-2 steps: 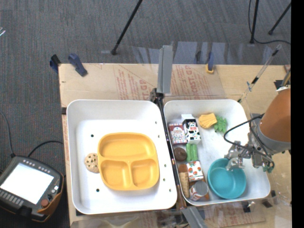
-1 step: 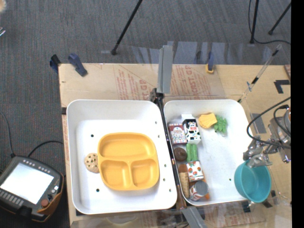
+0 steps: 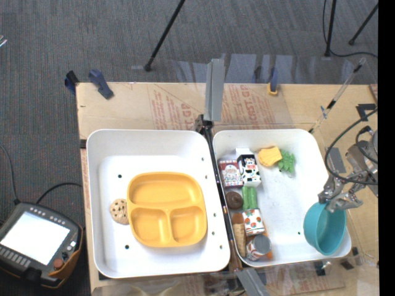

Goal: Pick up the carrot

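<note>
A short yellow-orange piece (image 3: pixel 269 156) with a green leafy tuft (image 3: pixel 286 161) on its right lies near the back of the right bin (image 3: pixel 290 137); it looks like the carrot. My gripper (image 3: pixel 338 200) hangs at the right bin's right side, just over the rim of a teal bowl (image 3: pixel 324 232). It is well to the right of and nearer the front than the carrot. Nothing shows in its grasp.
A row of toy food runs down the right bin's left side: two small cartons (image 3: pixel 239 169), a brown round piece (image 3: pixel 234 199), a green stick (image 3: pixel 249 197), a printed box (image 3: pixel 253 222), a can (image 3: pixel 259 247). The left bin holds a yellow divided plate (image 3: pixel 166 208) and a cookie (image 3: pixel 119 211).
</note>
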Robot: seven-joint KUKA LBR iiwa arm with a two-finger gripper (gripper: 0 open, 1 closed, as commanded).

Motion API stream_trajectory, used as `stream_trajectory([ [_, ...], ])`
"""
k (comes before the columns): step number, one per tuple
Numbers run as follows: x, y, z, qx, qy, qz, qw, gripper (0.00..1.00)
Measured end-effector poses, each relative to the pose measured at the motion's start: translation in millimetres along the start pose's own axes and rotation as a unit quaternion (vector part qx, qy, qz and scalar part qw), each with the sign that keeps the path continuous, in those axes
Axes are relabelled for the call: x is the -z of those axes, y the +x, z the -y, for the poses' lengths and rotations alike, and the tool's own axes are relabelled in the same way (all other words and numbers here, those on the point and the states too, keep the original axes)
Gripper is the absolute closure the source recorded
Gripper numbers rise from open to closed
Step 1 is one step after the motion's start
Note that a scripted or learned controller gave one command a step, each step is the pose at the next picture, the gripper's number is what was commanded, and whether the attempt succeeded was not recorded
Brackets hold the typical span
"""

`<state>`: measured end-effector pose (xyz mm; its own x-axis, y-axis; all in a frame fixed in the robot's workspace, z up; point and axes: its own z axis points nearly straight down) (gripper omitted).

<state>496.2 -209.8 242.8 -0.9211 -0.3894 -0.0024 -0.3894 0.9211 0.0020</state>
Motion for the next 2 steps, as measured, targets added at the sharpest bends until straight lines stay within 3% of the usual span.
stream_trajectory([
  [1,-0.6,7.1,-2.9,0.152,-0.002,-0.001,0.9884,1.00],
  [2,-17.6,0.6,-1.3,0.325,-0.003,-0.001,0.9458,1.00],
])
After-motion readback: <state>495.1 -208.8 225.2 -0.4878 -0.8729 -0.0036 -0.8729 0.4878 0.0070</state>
